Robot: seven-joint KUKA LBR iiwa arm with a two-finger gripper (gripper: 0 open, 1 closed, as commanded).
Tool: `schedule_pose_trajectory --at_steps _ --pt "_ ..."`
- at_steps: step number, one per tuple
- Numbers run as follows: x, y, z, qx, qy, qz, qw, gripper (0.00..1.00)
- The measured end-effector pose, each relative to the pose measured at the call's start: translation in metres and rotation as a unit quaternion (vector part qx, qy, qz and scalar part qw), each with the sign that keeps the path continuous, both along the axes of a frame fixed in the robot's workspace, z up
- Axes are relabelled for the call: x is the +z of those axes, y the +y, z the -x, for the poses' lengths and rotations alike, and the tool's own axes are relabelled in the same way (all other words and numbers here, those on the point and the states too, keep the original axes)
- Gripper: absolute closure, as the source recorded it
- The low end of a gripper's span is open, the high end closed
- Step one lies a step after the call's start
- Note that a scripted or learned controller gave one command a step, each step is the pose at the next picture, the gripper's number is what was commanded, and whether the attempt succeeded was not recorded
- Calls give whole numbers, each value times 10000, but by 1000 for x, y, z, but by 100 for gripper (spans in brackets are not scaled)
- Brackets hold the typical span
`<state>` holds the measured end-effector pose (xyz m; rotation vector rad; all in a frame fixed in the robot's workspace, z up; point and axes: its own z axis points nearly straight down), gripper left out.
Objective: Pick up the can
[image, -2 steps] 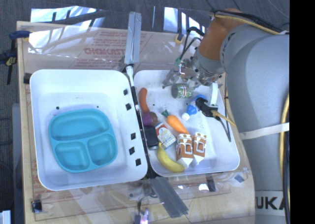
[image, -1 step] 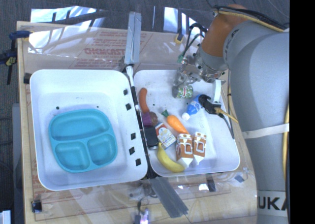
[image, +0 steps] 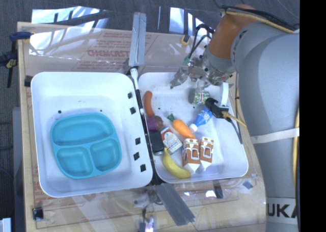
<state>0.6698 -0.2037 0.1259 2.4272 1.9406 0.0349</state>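
The grey arm link (image: 270,98) stands highest above the bench and closest to the lens, filling the right side of the view. An orange band (image: 224,34) sits above the wrist.

**Tool.** The gripper (image: 189,75) is positioned over the far end of the right bin (image: 239,160). Whether it is released or clenched cannot be determined from this view. No object is visibly held in it.

**Task object.** The can (image: 199,96) lies on the floor of the right bin, just on the near side of the gripper. Whether the two are in contact cannot be determined.

**Other items, located relative to the can:**
- Blue-and-white bottle (image: 201,119): just beside the can, on its near side.
- Carrot (image: 182,127): near the can, toward the viewer and slightly left.
- Sausage (image: 148,103): left of the can, against the bin's left wall.
- Purple item (image: 155,122): left of and nearer than the can, at the sausage's near end.
- Small printed packet (image: 171,140): nearer than the carrot.
- Two cartons (image: 198,154): side by side, well apart from the can, directly toward the viewer.
- Banana (image: 174,164): farthest from the can within this bin, left of the cartons.
- Left bin (image: 38,124): well to the left of the can. It holds a blue compartment tray (image: 85,144).
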Motion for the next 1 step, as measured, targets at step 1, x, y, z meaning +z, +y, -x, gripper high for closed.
schedule_pose_trajectory --at_steps 1 --pt "-15 -2 20 52 18 19 10000 0"
